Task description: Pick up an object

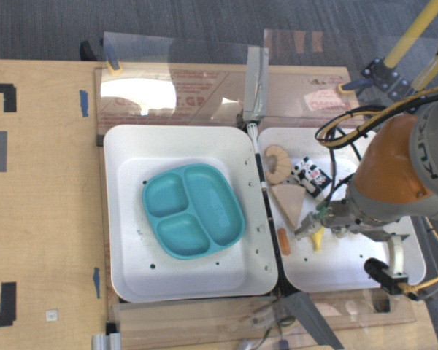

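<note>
Two white bins sit on the worktop; the left bin (124, 195) carries a teal divided plate (194, 210). In the right bin (350, 268), the gripper (312, 228) hovers over a small yellow piece (317, 240). Whether its grip is closed cannot be told; a straight, centred descent seems best.

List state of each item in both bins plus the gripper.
Teal divided plate: flat in left bin, right side up.
Wooden ring: lying flat, right bin.
Wooden wedge: lying flat.
Orange stick: lying by the divider.
Black-and-white toy: lying loose.
Yellow piece: under gripper.
Gripper: low, grasp unclear.
</note>
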{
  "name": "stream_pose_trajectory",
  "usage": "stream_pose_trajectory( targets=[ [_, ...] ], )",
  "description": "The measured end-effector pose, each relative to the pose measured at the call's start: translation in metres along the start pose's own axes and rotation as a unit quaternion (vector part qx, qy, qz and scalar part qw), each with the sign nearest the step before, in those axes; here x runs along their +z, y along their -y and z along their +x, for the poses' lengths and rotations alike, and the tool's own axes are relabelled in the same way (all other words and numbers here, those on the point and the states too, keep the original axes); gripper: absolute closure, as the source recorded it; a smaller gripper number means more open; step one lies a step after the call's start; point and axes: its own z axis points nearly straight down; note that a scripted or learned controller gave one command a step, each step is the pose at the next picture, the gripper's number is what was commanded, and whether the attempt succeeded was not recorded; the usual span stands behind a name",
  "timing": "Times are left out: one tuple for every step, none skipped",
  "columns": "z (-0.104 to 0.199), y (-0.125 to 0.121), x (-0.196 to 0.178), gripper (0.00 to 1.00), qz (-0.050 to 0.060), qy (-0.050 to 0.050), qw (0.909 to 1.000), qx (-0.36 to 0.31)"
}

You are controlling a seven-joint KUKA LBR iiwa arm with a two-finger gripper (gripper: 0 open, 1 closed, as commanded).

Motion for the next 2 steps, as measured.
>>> stream_pose_trajectory(
  targets=[
    [-0.002, -0.002, -0.013, 1.00, -0.004, 0.001, 1.0000, 0.002],
    [0.072, -0.065, -0.091, 1.00, -0.008, 0.000, 1.0000, -0.003]
  ],
)
